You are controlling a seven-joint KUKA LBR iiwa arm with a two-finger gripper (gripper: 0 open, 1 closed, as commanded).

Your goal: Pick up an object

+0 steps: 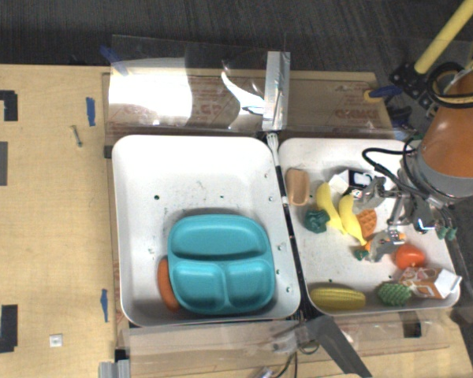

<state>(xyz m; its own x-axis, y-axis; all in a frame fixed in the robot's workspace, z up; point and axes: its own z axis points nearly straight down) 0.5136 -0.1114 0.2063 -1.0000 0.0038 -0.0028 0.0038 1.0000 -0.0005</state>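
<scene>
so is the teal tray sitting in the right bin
No, the teal tray lies in the left bin, while the right bin holds the small toy foods such as the banana.

A single fixed camera looks down at a slant from above the bench (39,211), taking in both white bins (134,164) side by side, arm (457,144) entering right.

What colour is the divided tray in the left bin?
Teal, a turquoise blue: the divided tray shows plainly in the camera view.
</scene>
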